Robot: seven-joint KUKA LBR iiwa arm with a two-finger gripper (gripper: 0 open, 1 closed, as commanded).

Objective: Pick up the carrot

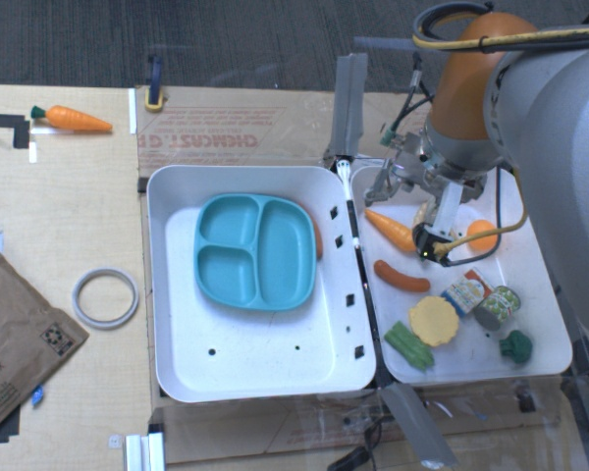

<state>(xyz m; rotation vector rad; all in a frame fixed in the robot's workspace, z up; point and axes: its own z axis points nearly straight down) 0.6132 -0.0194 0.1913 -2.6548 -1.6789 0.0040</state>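
Just beside the end effector (391,186), on its near side, the carrot (390,229) lies on the floor of the right bin (535,273). Its thick end points toward the end effector's far side and its tip toward the bin's middle. It looks free, with nothing gripping it. How far the end effector is open cannot be told from this angle, and nothing can be seen held in it.

A sausage (402,278) lies a little nearer the camera than the carrot, apart from it. An orange (482,235) sits on the end effector's arm side. Well beyond the end effector, across the left bin (187,351) with its blue plate (255,251), a second carrot (74,119) rests on the bare surface (39,214).

This reads as the approach step, with the grasp not yet made. The next move probably calls for centring over the carrot's thicker half, turning to close across its width, then descending without nudging the sausage.
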